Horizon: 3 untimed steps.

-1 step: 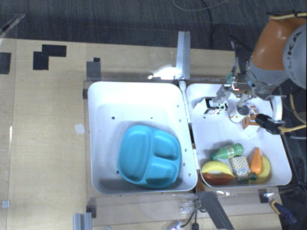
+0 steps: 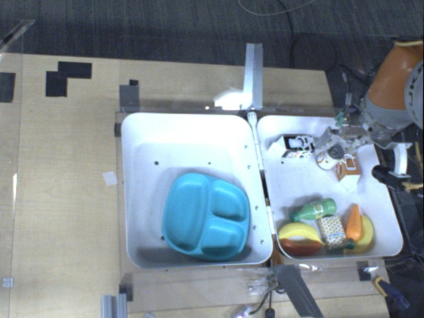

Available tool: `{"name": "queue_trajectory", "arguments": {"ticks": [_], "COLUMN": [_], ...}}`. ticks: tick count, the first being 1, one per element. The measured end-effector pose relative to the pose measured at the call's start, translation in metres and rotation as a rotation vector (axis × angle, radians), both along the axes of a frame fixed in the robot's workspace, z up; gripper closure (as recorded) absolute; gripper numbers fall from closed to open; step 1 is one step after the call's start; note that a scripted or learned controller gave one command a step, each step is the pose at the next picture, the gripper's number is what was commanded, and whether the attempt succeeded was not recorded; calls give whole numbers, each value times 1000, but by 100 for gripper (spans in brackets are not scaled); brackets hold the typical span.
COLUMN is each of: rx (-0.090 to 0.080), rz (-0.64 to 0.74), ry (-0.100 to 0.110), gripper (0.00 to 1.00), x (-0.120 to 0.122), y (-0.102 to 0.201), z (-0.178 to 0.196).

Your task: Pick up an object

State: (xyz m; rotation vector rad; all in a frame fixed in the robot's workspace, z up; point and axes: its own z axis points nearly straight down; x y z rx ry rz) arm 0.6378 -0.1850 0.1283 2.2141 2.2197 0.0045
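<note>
I logged 2 white bins side by side on the bench. The left bin [image 2: 142, 144] held 1 blue divided plate [image 2: 207, 215], lying toward the bin's 6 o'clock edge.

The right bin [image 2: 285, 128] carried the pickable objects. A cluster sat at its 6 o'clock end: a green bottle [image 2: 315, 210], a yellow banana [image 2: 297, 231] with a red piece [image 2: 301, 247] touching it below, a small patterned box [image 2: 331, 230], and an orange carrot [image 2: 354, 222] just beside the box at its 3 o'clock. A black-and-white item [image 2: 297, 144] lay near the bin's 11 o'clock corner, well apart from the cluster.

The arm [image 2: 397, 85] came in from 3 o'clock, orange band uppermost. The gripper [image 2: 334, 152] hung over the right bin's 12 o'clock half, with a small brown object [image 2: 348, 167] directly at its 5 o'clock. I could not tell whether the gripper touched that object, nor how it was set; the view was too cluttered there. I saw nothing clearly clamped.
</note>
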Motion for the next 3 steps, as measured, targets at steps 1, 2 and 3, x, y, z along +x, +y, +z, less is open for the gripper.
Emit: {"name": "queue_trajectory", "arguments": {"ticks": [1,2,3], "rx": [-1,-3,-7], "rz": [94,159,161], "ry": [-4,-11,-20], "gripper": [0,0,100], "x": [6,-17,-14], "y": [-15,-20,-20], "z": [-30,-36,-23]}}
